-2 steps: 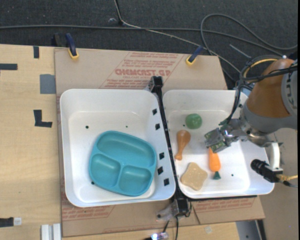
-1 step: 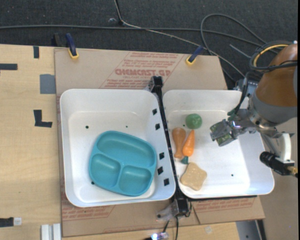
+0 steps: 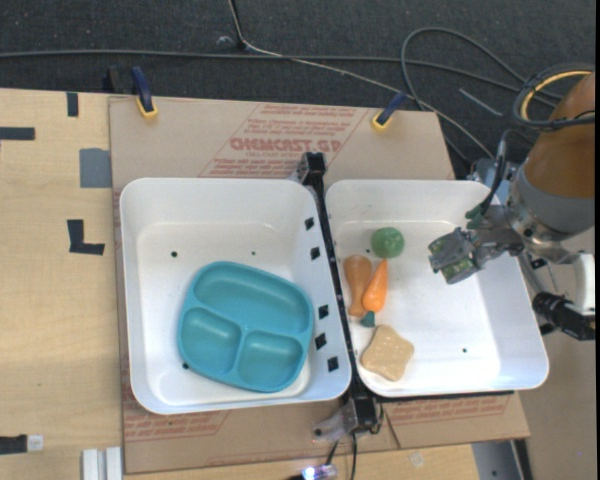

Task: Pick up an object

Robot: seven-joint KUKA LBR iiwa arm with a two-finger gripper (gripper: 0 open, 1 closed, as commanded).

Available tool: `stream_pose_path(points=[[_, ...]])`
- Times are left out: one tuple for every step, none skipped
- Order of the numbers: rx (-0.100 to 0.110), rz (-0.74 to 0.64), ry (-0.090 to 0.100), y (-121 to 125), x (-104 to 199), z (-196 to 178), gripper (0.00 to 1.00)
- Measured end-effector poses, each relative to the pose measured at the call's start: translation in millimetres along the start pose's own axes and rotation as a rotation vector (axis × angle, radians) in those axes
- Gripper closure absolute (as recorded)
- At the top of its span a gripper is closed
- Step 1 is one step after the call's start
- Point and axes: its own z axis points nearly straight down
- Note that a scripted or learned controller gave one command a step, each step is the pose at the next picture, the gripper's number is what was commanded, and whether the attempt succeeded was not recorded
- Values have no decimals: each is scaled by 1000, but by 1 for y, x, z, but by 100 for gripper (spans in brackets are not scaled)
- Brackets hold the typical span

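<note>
1. While the arm (image 3: 560,158) reaches in from the right, its gripper (image 3: 456,256) hangs over the right bin (image 3: 500,338), near that bin's right wall and about midway along it; nothing shows between the fingers, and whether they are spread or closed I cannot tell.
2. Left of the gripper, apart from it, a green ball (image 3: 387,241) lies in the bin's upper left part.
3. Just below the ball, a carrot (image 3: 377,286) lies tilted, its thin end towards the ball; beside it on the left, touching it, lies a tan roll (image 3: 356,280), close to the bin's left wall.
4. Under the carrot's lower end a small dark green piece (image 3: 367,319) shows; what it is I cannot tell.
5. Near the bin's lower left corner lies a bread slice (image 3: 387,354), apart from the gripper.
6. Across the divider, the left bin (image 3: 150,228) holds a blue tray (image 3: 245,325) with three compartments, set in its lower middle part.
</note>
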Motion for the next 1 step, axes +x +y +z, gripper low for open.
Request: stream_pose_path(points=[[3,-6,3,15,61,-3,100]])
